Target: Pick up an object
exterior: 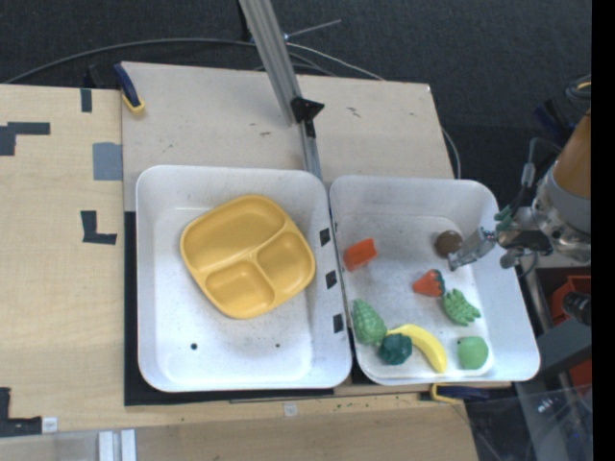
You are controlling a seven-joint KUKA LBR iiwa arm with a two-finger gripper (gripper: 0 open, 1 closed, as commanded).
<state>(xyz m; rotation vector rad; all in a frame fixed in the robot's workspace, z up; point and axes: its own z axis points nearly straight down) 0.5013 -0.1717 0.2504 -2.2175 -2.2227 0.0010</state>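
Gripper (468, 254) hovered over right bin (404, 192), beside brown ball (447, 243); finger spread unclear, nothing visibly held.

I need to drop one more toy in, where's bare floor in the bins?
Right white bin: free behind the orange block; crowded near the yellow banana. Left white bin: free strip in front of the yellow divided plate.

yellow divided plate (248, 254), blue-handled clamp (128, 86)

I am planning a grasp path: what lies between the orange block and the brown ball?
Camera view: bare white bin floor lies between the orange block and the brown ball.
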